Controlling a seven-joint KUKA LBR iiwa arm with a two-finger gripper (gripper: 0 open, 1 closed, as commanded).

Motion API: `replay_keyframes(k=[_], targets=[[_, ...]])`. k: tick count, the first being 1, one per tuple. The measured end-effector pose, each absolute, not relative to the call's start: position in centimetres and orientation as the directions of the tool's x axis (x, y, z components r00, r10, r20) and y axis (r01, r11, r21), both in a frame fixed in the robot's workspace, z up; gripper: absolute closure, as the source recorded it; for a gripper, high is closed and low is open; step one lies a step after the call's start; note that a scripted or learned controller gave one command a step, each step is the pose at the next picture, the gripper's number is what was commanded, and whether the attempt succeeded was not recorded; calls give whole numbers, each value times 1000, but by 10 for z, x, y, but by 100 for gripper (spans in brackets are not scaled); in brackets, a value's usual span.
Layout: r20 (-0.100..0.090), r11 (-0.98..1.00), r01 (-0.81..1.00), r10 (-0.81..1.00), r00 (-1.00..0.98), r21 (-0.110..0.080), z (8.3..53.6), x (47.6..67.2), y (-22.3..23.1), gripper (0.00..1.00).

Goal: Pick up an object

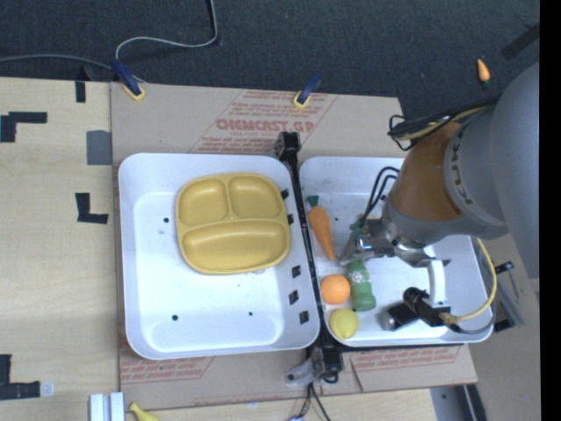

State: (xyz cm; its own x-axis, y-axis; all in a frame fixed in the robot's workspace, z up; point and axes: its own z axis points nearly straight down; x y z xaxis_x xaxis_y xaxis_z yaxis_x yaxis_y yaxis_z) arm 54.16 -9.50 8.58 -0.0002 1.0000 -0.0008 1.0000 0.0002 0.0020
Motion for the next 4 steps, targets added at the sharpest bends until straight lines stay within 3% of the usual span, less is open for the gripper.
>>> replay_keyframes(k=[1, 2, 3, 4], targets=[[0, 1, 1000, 1000, -1, 1, 95, 542, -95, 100], [0, 3, 1000, 1000, -3, 1, 185, 648, -48, 100], [0, 3, 1000, 1000, -3, 0, 245, 612, 2, 100], [-1, 2, 1000, 1000, -2, -1, 245, 612, 1, 0]])
